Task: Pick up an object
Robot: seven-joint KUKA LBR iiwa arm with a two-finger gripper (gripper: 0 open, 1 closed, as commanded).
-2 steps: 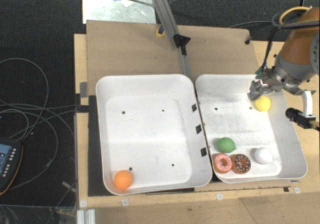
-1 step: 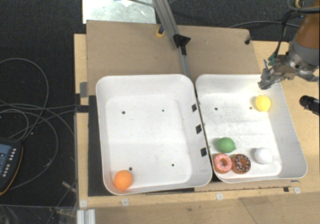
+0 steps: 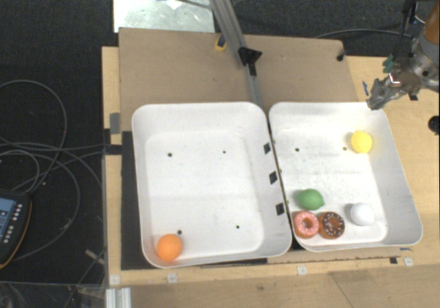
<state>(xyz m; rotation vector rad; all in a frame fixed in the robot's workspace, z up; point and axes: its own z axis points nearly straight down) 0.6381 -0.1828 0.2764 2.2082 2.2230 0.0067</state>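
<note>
Desk with two white bins: my gripper [image 3: 379,98] hangs off the right bin's [image 3: 405,183] far corner, carrying nothing, finger state unclear, so I judge this the approach step, next a descent onto the nearest yellow ball [image 3: 361,141], small, round, alone near the far wall.

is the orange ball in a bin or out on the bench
In. The orange ball lies in the near left corner of the left bin, alone, inside the rim.
</note>
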